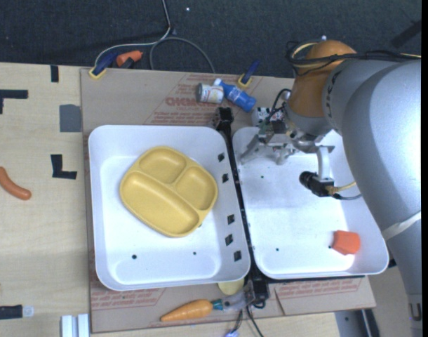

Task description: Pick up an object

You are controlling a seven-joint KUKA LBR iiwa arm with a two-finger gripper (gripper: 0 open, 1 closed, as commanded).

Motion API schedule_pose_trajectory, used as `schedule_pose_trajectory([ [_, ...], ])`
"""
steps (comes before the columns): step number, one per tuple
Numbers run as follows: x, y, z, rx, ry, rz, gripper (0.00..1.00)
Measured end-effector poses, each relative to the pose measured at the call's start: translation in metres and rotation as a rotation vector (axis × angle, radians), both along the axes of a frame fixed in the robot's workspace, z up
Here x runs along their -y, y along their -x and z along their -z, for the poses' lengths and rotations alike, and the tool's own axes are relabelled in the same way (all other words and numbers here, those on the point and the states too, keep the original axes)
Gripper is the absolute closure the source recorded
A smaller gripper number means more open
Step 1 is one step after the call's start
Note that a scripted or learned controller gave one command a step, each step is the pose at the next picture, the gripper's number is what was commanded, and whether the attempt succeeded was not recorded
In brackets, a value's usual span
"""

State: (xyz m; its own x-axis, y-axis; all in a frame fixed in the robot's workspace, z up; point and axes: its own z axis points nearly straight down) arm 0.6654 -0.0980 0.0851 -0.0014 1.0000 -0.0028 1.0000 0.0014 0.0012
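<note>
A: Grey metal fingers of the gripper (270, 148) sit at the far left corner of the right bin (298, 262), low over its floor. Whether they are apart or together cannot be made out from this slant; nothing shows between them.

B: And the thing to be picked?

A: An orange block (346, 243) lies in the near right corner of that bin, well apart from the gripper. It looks like the bin's sole content.

B: The risk?

A: A close at the present spot would likely catch nothing. Reaching the block means working beside the bin wall, where a finger could strike the rim or nudge the block away.

B: The other bin?

A: The left bin (109, 258) holds a yellow divided plate (168, 189), compartments bare. A carrot (186, 311) lies outside on the near cardboard, a sausage (12, 183) far left on the bench.
</note>
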Motion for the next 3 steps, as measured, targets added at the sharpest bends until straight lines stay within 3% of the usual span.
schedule_pose_trajectory([
  [1,0.000,-0.003,-0.011,-0.001,-0.003,0.000,0.00],
  [2,-0.002,0.017,-0.001,0.003,0.000,0.002,0.00],
  [3,0.001,-0.003,0.000,-0.003,-0.002,-0.002,0.00],
])
